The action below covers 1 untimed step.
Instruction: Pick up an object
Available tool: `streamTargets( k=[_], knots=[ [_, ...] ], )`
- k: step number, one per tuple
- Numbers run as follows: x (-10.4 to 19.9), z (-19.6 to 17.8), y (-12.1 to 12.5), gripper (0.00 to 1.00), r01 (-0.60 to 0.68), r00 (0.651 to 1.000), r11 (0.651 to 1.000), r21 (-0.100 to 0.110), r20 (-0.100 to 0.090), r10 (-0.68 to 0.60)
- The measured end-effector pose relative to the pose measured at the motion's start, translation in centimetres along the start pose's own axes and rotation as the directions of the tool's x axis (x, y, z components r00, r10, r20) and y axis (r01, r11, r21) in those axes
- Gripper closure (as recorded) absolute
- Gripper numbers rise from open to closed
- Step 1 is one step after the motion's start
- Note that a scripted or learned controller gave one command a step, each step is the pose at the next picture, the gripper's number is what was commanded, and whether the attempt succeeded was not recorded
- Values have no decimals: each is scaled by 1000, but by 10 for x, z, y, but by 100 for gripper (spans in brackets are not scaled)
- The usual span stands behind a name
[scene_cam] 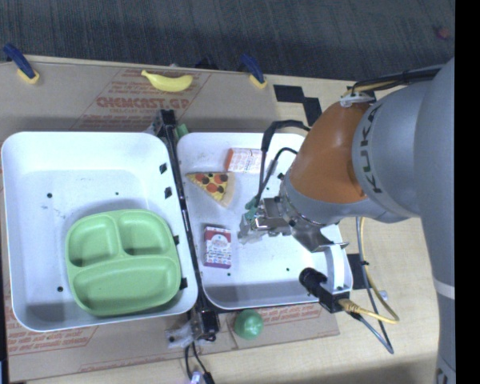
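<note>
The right bin (248, 290) holds a pizza slice toy (212, 186), an orange-and-white box (243, 161) at its far side, and a small red carton (218, 246) lying flat near the middle. My gripper (256, 221) hangs over the right bin's centre, just right of the red carton and below the pizza slice. Nothing shows between its fingers. The wrist and orange band hide the bin's right part.
The left bin (32, 166) holds a green divided tray (124, 261). A yellow banana (167, 79) lies on the cardboard behind the bins. A green ball (248, 324) sits in front of the right bin. Cables trail at the lower right.
</note>
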<state>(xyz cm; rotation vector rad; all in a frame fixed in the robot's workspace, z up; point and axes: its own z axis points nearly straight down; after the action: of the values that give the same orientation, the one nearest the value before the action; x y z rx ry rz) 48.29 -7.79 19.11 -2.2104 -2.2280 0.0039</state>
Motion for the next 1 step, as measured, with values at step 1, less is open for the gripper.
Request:
streamTargets(
  k=[1],
  knots=[
    [-1,0,0,0,-1,1000,1000,-1,1,1]
  ],
)
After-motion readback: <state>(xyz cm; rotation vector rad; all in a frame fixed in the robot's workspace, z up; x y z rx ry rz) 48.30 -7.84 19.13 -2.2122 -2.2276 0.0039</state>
